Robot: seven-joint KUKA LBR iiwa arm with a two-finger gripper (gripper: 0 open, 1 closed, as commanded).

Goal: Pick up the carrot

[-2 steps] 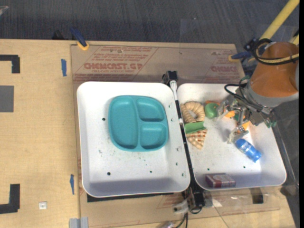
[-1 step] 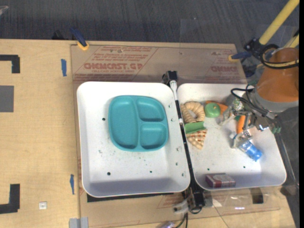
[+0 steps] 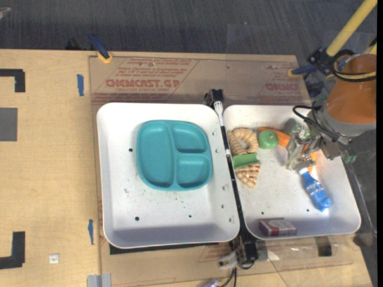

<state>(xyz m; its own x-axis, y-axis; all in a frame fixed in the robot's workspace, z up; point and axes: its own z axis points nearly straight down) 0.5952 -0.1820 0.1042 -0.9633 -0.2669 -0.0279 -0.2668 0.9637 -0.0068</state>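
Note:
The orange carrot (image 3: pixel 280 135) lies in the back half of the right bin (image 3: pixel 344 220), with a round green piece (image 3: pixel 267 139) at its left end. My gripper (image 3: pixel 298 150) hangs low over the carrot's right part and hides it. A bit more orange (image 3: pixel 315 155) shows just right of the gripper. Whether anything is held cannot be made out. The grey arm with its orange band (image 3: pixel 353 97) comes in from the right edge.
A ridged tan shell-like toy (image 3: pixel 243 139), a green block (image 3: pixel 244 159) and a small cone shell (image 3: pixel 249 174) lie left of the carrot. A blue bottle (image 3: pixel 315 189) sits right of centre, a maroon box (image 3: pixel 277 226) at the front. The left bin (image 3: pixel 119 208) holds a teal divided plate (image 3: pixel 175 154).

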